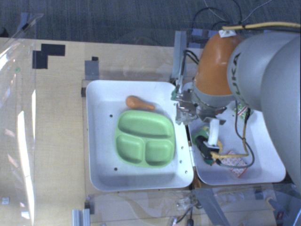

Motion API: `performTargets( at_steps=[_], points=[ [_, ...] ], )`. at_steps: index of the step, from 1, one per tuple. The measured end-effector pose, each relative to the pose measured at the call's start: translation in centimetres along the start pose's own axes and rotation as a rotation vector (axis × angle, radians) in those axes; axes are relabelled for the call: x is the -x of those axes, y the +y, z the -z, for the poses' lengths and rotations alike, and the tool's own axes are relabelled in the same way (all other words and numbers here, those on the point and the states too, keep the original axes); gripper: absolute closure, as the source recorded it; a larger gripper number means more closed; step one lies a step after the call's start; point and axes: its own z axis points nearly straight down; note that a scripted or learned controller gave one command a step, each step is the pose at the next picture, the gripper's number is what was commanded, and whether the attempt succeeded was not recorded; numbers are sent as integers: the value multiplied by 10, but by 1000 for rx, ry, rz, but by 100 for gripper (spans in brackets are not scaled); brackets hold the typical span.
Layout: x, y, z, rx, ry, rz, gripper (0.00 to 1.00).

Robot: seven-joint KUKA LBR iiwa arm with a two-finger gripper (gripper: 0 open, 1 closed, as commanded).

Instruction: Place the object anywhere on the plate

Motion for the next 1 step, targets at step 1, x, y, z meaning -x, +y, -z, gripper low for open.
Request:
performTargets(
  at_steps=[1],
  points=[
    [93, -26, 7, 0, -1, -127, 100]
  ],
)
